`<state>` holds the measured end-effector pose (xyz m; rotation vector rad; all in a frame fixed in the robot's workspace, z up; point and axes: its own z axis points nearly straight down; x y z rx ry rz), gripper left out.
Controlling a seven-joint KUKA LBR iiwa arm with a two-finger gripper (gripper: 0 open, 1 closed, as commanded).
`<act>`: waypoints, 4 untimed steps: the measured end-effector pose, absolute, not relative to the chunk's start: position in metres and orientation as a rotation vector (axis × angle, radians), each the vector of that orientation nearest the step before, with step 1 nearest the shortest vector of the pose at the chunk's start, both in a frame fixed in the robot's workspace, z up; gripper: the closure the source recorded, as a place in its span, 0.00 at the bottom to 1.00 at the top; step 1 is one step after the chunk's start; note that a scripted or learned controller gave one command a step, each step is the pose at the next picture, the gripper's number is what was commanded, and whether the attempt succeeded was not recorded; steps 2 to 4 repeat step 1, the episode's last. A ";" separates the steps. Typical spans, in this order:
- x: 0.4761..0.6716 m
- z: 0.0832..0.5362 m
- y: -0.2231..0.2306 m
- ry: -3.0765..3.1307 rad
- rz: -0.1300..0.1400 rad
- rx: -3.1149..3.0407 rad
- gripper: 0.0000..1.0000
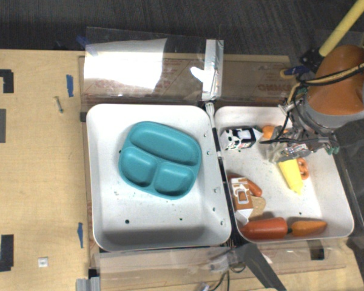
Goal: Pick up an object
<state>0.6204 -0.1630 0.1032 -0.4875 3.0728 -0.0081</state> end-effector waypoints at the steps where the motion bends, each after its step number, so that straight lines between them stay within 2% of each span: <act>1: 0.620 0.102 -0.163 3.075 -0.006 -0.487 0.00; 4: 0.620 0.102 -0.163 3.075 -0.006 -0.487 0.00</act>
